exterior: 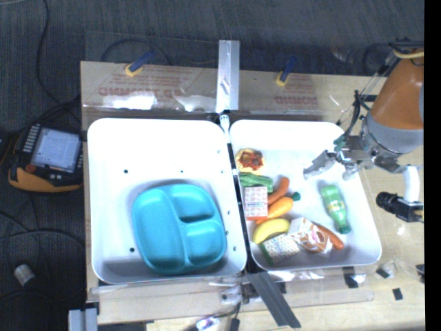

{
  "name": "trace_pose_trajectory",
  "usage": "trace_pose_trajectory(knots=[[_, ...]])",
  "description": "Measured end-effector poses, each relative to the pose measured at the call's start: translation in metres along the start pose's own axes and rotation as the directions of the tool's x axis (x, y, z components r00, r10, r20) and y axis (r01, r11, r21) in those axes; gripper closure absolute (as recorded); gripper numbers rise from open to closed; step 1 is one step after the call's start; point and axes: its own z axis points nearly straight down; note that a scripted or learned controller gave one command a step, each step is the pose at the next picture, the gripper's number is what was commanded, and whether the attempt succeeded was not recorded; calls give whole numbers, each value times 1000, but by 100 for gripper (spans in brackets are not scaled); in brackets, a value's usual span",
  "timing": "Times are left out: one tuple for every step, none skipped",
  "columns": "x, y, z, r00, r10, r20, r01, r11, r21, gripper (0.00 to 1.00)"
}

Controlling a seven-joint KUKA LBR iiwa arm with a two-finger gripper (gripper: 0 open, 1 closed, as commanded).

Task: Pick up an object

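gripper [332, 164] hangs open and unladen just above green bottle [335, 207], lying cap-end toward it.

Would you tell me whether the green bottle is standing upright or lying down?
Lying down: the green bottle rests lengthwise on the right bin's floor, cap toward the bench's rear.

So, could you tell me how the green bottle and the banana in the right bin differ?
The green bottle is green and fairly straight; the banana is yellow and curved. The bottle lies apart from the pile, just below the pincer, whereas the banana sits packed among other items near the divider. Both lie flat in the right bin.
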Motion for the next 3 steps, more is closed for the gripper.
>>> trace_pose_trajectory(knots=[[-41,21,85,1000,-10,-5,10,1000,3,0],[-38,16,101,1000,-29,-8,29,1000,-6,0],[-38,15,96,1000,-30,-7,30,1000,0,100]])
